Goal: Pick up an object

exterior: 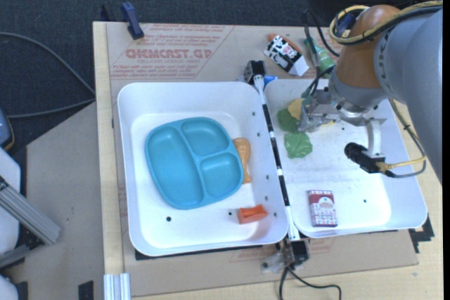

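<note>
Reaching in from the right, the grey arm with its orange band [362,46] hangs over the right-hand shallow white bin [404,183], its gripper [309,119] down near that bin's upper left corner. I cannot tell from this angle how its fingers stand; the wrist hides them. Just beside the gripper lie two soft green leafy pieces, one [287,117] touching the gripper's left side with something pale yellow [295,106] behind it, the other [298,145] a little lower on the bin floor. Near the front rim of the same bin lies a small red and white printed box [322,208]; its print is too small to read. A black connector with a yellow cable [362,157] hangs from the arm over the bin.

The left-hand white bin [140,221] holds a blue plastic plate with three compartments [195,161], an orange soft piece [242,154] touching the plate's right edge, and a small orange block [252,213] near the front right corner.

On the brown table [105,151], behind the bins, red lettering reads roughly "CHEMCAST GP" [169,53]. A blue clamp [131,19] sits at the back left edge, and a black-and-white patterned small object [284,53] lies behind the right bin.
</note>
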`<action>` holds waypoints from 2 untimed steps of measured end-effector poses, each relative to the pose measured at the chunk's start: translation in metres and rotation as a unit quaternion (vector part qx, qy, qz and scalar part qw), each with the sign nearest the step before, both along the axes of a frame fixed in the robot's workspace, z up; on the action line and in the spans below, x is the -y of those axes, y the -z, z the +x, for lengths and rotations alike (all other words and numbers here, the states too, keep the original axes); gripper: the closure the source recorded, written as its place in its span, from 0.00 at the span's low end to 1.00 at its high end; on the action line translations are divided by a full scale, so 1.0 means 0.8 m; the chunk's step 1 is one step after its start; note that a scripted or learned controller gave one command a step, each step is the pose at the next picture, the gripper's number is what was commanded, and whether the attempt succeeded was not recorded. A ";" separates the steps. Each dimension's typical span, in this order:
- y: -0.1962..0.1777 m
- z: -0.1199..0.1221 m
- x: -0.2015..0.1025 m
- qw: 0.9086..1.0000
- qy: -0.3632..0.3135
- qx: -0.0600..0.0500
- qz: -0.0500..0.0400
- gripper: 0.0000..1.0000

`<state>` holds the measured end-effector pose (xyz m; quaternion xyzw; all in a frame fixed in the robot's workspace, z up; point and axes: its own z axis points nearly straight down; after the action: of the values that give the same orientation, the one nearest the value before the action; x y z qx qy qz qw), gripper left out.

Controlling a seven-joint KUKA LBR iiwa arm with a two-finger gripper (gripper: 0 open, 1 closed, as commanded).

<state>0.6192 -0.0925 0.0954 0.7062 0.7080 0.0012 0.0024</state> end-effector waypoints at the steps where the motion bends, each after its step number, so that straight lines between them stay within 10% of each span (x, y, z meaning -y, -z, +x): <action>1: 0.000 0.000 0.000 1.000 0.000 0.000 0.000 0.00; 2: 0.013 -0.010 -0.001 1.000 0.001 -0.004 0.001 0.00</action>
<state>0.6108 -0.0918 0.0846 0.7070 0.7072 -0.0008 -0.0009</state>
